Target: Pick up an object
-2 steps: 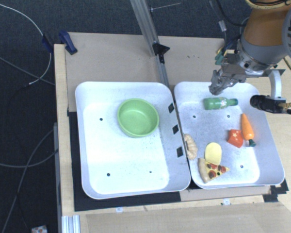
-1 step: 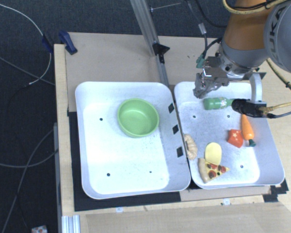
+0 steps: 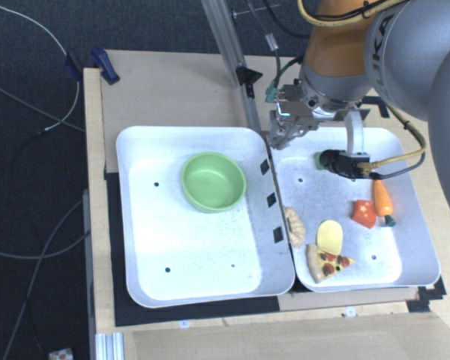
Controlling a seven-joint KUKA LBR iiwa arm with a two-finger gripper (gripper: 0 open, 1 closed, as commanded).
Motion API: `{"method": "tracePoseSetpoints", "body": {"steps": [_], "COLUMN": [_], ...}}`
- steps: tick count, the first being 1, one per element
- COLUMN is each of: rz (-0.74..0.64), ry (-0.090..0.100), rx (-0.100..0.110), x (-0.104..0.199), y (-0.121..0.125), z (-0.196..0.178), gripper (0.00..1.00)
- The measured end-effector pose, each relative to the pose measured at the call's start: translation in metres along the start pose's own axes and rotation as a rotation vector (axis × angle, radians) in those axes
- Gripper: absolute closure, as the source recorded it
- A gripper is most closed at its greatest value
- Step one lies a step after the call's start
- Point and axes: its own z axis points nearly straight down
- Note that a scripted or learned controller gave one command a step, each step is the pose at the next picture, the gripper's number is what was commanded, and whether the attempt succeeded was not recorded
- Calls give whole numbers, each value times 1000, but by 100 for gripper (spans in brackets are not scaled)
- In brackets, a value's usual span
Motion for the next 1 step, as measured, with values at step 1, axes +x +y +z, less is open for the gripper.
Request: {"method": "tracePoseSetpoints", "body": {"steps": [1], "rz": [0], "ry": [0], "rx": [8], "x": [57], "y": [-2], "z": [18], "gripper": [100]}}
